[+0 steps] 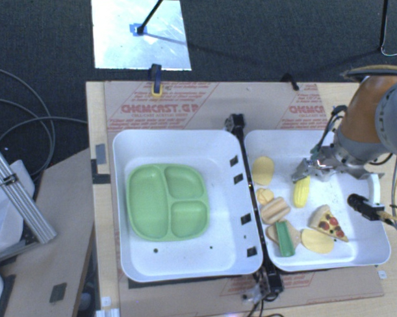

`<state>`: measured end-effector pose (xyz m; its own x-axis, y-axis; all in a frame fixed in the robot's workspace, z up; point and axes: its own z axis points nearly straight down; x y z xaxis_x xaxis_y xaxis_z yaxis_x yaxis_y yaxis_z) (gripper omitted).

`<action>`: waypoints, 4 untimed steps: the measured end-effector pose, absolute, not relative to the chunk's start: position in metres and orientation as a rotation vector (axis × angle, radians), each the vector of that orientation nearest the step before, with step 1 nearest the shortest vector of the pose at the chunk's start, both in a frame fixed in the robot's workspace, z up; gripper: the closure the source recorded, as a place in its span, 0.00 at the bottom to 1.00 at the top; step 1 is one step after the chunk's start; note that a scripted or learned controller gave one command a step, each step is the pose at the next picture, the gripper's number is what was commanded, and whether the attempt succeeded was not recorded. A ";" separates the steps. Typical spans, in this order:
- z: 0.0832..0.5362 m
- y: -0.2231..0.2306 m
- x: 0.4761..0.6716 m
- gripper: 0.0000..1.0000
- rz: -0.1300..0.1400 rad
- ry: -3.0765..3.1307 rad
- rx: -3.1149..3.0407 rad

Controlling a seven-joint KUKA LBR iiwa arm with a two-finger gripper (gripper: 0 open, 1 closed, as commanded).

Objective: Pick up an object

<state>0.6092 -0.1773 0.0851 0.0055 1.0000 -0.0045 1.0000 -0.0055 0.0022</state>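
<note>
Reaching into my right bin for the corn cob.

On the left, the green divided plate lies flat in the left bin, out of my way and no part of this pick. In the right bin the toy food sits loosely scattered, so I judge most pieces have room beside them for a finger: a yellow chip near the divider, a hot dog, a sandwich with a green strip, the corn cob upright in the middle, a lemon slice and a pizza slice. My pincer hovers just above the corn cob's top end, perhaps touching it. Whether it is released or clenched I cannot tell from this angle, and I see nothing held in it.
</note>
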 end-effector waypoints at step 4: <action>0.085 -0.083 0.528 0.00 0.006 2.228 2.209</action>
